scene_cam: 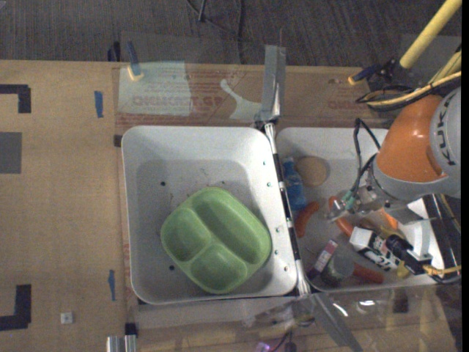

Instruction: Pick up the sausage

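In the right bin [344, 139], a reddish-orange sausage-like piece [306, 217] lies slanted near the left wall, just below a blue packet [293, 184]. My gripper [339, 207] hangs over the middle of that bin, a short way right of the sausage, and I see nothing held in it. The grey arm with its orange band [410, 149] comes in from the right and hides the bin's right part.
A green divided plate [215, 238] lies in the left bin [146, 160]. Around the gripper are a tan round item [313, 171], an orange piece [345, 227], a white and black bottle [377, 246], a maroon tube [325, 255] and a red stick [366, 274].
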`<state>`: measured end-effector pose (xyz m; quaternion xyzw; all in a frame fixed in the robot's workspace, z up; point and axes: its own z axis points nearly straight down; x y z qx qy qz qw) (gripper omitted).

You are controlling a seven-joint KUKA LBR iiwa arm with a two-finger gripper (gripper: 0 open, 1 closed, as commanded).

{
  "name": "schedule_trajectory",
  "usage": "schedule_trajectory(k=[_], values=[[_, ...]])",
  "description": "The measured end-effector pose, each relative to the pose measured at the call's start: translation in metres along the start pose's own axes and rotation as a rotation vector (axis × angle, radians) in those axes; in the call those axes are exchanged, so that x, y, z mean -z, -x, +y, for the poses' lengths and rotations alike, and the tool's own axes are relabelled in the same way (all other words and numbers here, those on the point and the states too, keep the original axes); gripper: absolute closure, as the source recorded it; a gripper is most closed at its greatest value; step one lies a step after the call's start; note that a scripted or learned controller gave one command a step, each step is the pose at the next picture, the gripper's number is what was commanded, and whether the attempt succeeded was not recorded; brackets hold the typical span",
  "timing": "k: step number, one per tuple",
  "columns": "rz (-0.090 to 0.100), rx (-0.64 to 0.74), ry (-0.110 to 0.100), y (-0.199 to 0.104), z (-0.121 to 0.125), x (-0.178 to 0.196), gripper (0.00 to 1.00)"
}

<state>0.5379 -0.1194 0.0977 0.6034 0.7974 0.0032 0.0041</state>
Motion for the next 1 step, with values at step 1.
schedule_trajectory(k=[1], values=[[0.001, 0.143, -0.006, -0.0232, 0.0662, 0.136, 1.0]])
